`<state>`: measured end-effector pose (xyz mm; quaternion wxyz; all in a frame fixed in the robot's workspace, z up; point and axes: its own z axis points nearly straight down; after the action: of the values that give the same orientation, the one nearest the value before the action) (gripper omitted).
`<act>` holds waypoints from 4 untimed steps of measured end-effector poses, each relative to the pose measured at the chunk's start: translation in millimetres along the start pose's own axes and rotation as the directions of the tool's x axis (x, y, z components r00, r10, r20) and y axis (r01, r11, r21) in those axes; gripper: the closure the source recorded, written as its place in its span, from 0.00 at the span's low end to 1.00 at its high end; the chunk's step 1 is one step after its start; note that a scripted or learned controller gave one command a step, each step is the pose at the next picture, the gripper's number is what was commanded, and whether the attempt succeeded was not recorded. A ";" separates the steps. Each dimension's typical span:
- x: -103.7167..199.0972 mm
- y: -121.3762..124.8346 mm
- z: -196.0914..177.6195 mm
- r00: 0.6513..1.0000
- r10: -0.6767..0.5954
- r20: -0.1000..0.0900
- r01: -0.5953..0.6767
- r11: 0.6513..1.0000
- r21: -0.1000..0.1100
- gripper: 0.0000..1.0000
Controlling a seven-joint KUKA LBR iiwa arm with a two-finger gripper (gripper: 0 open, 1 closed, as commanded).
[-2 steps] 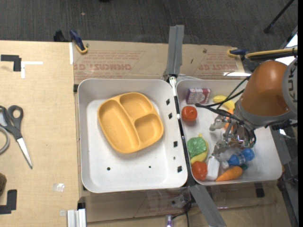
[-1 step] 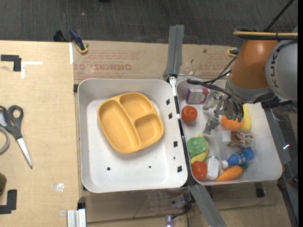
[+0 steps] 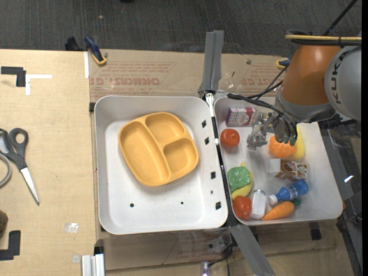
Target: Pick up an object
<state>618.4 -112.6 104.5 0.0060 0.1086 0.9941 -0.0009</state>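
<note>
The orange toy fruit (image 3: 280,148) lies in the right bin (image 3: 328,211), touching a yellow piece (image 3: 299,145) at its side. It is judged light, hard and smooth — likely to slip unless taken across its widest part. The gripper (image 3: 270,132) is seen just above and left of it; how its claw stands cannot be told. Room is tight: a red tomato (image 3: 230,137), a purple carton (image 3: 239,117) and a small packet (image 3: 292,169) lie near. The left bin (image 3: 106,211) carries a yellow divided plate (image 3: 158,148).

Grey arm (image 3: 345,79), orange wrist band (image 3: 307,76)
</note>
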 end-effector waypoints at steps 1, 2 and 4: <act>0.0 0.1 0.0 1.000 0.000 0.000 0.000 1.000 0.000 0.00; 14.5 -34.1 10.4 0.999 -0.044 -0.007 0.044 0.999 0.000 0.00; 12.8 -33.6 -0.3 0.999 -0.046 -0.002 0.046 0.999 0.001 0.00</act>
<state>598.6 -142.7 104.7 0.0051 0.0857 0.9963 -0.0015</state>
